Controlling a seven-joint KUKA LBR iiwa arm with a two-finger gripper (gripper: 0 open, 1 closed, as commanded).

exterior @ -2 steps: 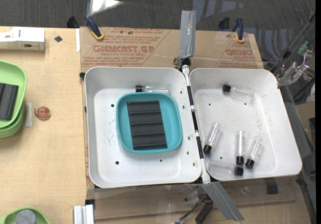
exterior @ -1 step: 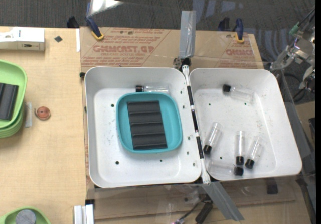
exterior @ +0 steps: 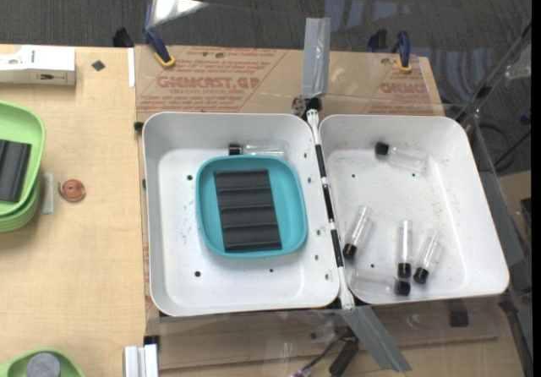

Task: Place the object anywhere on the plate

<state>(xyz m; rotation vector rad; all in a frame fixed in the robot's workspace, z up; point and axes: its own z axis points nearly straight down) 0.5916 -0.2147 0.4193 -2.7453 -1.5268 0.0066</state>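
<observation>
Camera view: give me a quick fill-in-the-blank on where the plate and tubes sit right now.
1. The teal plate lies in the ____ bin.
2. A black ____ insert rests on the plate.
3. One capped tube lies in the left bin, just ____ the plate.
4. Most tubes lie in the ____ bin.

Missing words: left; ribbed; behind; right

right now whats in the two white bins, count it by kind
Clear vials with black caps: 6, with 1 in the left bin and 5 in the right bin
Teal plate: 1
Black ribbed insert on the plate: 1
Total: 8
</observation>
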